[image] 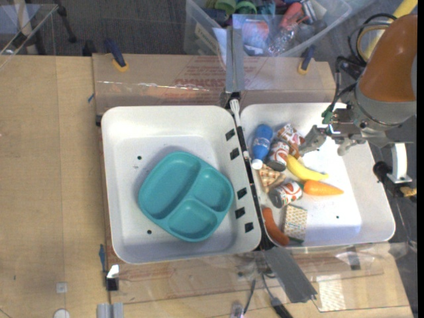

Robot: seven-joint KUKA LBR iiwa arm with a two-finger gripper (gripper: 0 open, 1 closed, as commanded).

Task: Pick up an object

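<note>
The right bin (373,203) holds a cluster of small things along its left side. Among them are a blue bottle (262,141), a yellow banana (303,169), an orange carrot (322,189), two red-and-white cans (286,135) (289,192), a waffle piece (270,175), a red sausage shape (273,225) and a patterned packet (296,221). My gripper (310,142) hangs low over the upper middle of this bin, just above and right of the banana and beside the upper can. Nothing is visibly held in it.
The left bin (126,144) carries a teal divided plate (185,196). A ridge with black clips (238,171) separates the bins. Behind them stands a clear tub (265,8) full of toys. The right bin's right half is bare white floor.
</note>
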